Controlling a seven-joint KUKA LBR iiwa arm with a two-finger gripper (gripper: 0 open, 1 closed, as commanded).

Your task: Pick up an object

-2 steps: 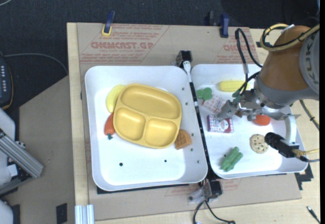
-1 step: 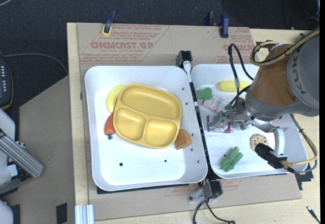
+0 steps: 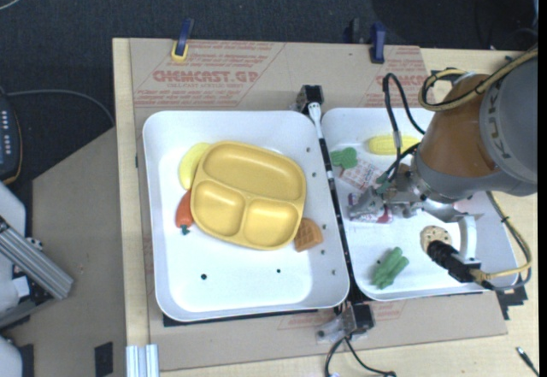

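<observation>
While the gripper (image 3: 369, 198) sits low mid right bin (image 3: 504, 221), fingers state unclear; green toy (image 3: 389, 268) near front edge, corn (image 3: 385, 144) near back wall.

Left white bin (image 3: 162, 196): yellow divided tray (image 3: 248, 194); orange carrot (image 3: 185, 211) at tray's left, tan waffle (image 3: 308, 235) at its right. Right white bin (image 3: 359, 123): green beans (image 3: 389, 268), yellow corn (image 3: 385, 144).

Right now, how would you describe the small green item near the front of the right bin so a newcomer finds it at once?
Start at the right bin, the one the arm reaches into. Look toward its near edge, below the gripper. The green bean pod lies there alone, tilted. It is darker and longer than the pale green piece farther back, and unlike the yellow corn.
</observation>
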